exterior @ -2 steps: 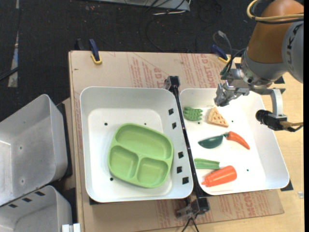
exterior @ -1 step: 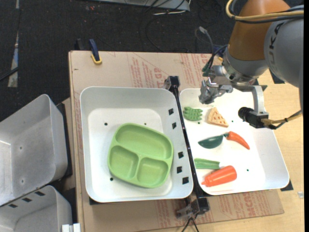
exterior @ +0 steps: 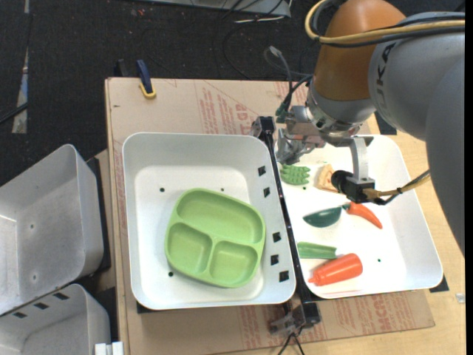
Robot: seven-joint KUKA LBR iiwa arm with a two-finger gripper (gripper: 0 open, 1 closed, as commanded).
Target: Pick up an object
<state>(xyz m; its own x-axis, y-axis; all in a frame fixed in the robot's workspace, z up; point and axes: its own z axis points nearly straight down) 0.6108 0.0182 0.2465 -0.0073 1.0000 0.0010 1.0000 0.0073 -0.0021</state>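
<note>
Brown cardboard with faint red print covers the surface (exterior: 214,98), and two shallow white plastic bins sit on it side by side. Around the surface the floor (exterior: 66,21) is dark and speckled, with cables trailing across it and a grey metal bar lying at the far edge. A blue and yellow clamp (exterior: 145,80) grips the cardboard's far corner, well to the left of the hand. Two more pale, translucent tubs (exterior: 41,220) stand off the surface at the far left.

The grey arm with its rounded orange band reaches down over the right bin (exterior: 414,265), and the hand (exterior: 295,150) hangs at that bin's upper left corner, close to the divider between the bins. Whether its fingers are wide or narrow I cannot tell, since the wrist hides them.

Just below the hand lies a small light green ridged toy (exterior: 295,174), and beside that a tan wedge-shaped piece (exterior: 324,176). Farther below and to the right are a dark green spoon-like piece (exterior: 323,215), a pointed orange pepper (exterior: 364,213), a slim green pod (exterior: 316,251) and a glossy orange-red carrot shape (exterior: 337,269).

The left bin (exterior: 148,161), lower left of the hand, holds a smooth pale green plate (exterior: 215,237) with three compartments and rounded corners.
</note>
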